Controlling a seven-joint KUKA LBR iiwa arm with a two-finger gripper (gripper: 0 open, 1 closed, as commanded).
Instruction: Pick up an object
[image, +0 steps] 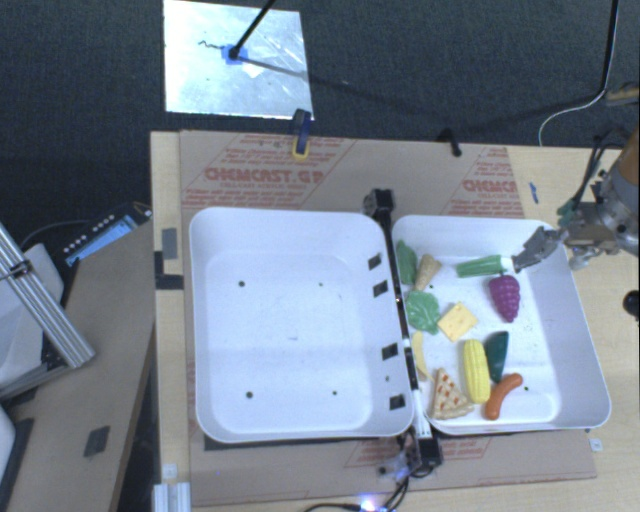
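The green stalk (481, 266) lies in the right bin (585, 345), near its far wall, its long axis roughly left to right. The pincer (530, 252) is seen at its right end; whether clenched or released cannot be told. Purple grapes (505, 296), corn (475, 368), cheese (458, 322) and a pizza slice (449, 396) share that bin.

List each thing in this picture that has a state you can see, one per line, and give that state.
Grey two-finger gripper: over the right bin's far edge, beside the green stick's end.
Long green toy stick: lying flat.
Purple toy grape bunch: lying flat, apart from the gripper.
Yellow toy corn cob: lying flat.
Orange toy sausage: lying flat.
Right white bin: holding the toy food.
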